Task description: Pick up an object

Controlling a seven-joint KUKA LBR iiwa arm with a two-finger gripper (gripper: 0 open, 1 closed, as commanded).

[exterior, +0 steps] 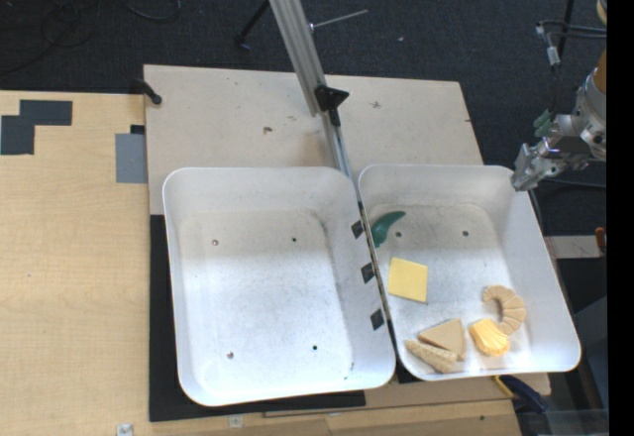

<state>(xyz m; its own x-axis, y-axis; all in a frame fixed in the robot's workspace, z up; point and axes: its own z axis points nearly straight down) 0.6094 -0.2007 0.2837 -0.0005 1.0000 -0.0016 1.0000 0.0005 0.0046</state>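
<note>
Nearest the lens, the two white bins sit side by side on the bench, and the left bin (258, 275) is the larger expanse, its floor showing just small dark specks. Beside it, the right bin (461, 216) carries all the loose objects. A long grey metal rail (297, 38) slants from the top of the view down to the seam between the bins.

At the right edge, near the right bin's upper right corner, hangs the gripper (530, 166), outside the rim and apart from every object; whether its fingers are spread or pressed together I cannot tell.

Among the objects, a flat yellow square (408, 280) lies near the bin's middle, slightly rotated. Below it a tan wedge (444, 335) points up and to the right, with a tan slab (431, 356) just beneath, its long axis running left to right. A yellow lump (489, 337) sits just right of the wedge, touching a curved tan piece (507, 306) that arcs above it. A small teal curved piece (385, 223) lies by the divider, tip pointing right.
</note>
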